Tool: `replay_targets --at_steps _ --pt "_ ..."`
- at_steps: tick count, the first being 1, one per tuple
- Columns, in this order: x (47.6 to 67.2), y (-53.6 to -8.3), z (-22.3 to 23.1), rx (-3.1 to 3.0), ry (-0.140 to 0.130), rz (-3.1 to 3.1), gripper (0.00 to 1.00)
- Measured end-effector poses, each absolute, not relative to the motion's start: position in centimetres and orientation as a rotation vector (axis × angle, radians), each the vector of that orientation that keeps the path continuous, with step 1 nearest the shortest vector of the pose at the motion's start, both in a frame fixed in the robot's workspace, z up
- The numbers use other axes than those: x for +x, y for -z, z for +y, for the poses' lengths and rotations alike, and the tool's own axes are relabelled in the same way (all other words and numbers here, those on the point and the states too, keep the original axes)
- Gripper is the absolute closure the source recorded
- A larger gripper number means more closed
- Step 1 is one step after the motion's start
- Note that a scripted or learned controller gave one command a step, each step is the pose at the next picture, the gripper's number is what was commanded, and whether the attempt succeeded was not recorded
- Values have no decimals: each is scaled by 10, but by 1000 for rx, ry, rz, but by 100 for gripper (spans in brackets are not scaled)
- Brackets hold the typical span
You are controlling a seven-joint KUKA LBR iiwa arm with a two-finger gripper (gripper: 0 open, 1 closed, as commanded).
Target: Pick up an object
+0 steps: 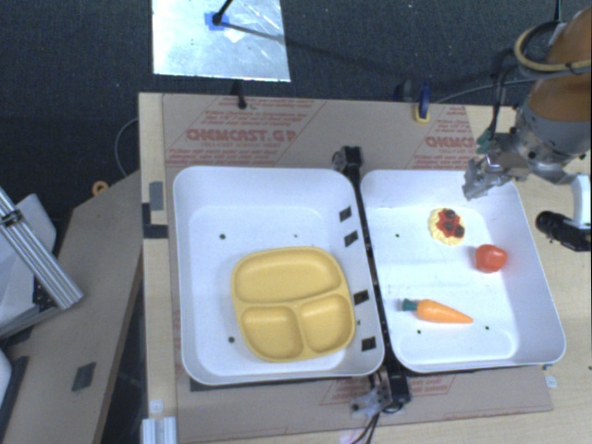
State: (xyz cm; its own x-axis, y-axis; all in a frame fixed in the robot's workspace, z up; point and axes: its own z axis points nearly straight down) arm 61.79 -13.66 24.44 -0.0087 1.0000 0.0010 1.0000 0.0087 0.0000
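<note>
Gripper (478,185) hovers over right bin (532,276) far corner, holding nothing, finger gap can't tell; nearest target is the small yellow pastry (447,226) just below it, tomato (490,258) and carrot (437,312) further on, so I'd centre over the pastry before descending.

Arm reaching from right, hand (481,179) lowered
</note>
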Motion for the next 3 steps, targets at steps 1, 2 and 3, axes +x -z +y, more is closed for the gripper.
replay_targets --at_steps 1,2,3 --pt "605 -239 -94 -2212 1 -2231 100" --pt "598 -242 -50 -2211 2 -2231 100" --pt "591 -228 3 -2210 2 -2231 100"
